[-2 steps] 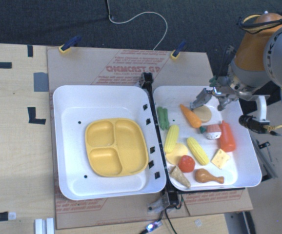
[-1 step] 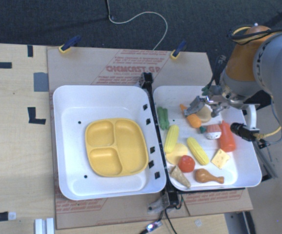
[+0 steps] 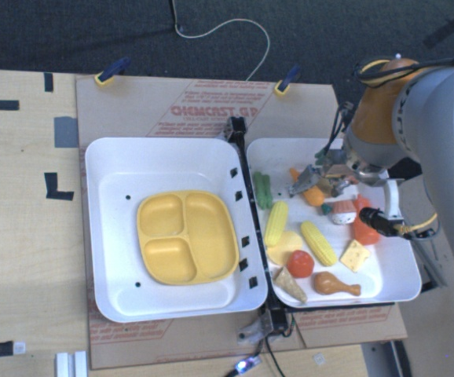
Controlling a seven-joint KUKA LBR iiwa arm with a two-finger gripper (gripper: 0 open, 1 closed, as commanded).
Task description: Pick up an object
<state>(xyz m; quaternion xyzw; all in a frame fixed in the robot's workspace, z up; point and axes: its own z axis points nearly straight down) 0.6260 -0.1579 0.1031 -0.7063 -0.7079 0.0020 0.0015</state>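
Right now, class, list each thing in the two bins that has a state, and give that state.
Yellow tray: lying flat in the left bin, compartments bare.
Corn cobs: two, lying flat in the right bin.
Tomato: resting loose.
Drumstick: lying on its side.
Cheese: lying flat.
Gripper: low over the right bin.

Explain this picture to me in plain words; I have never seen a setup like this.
One camera looks down at a slant on a bench. The grey robot arm with an orange band reaches in from the right, its gripper low over the right white bin. That bin holds toy food: two yellow corn cobs, a red tomato, a brown drumstick, a yellow cheese wedge. The left white bin holds a yellow divided plate. Nothing is visibly held.
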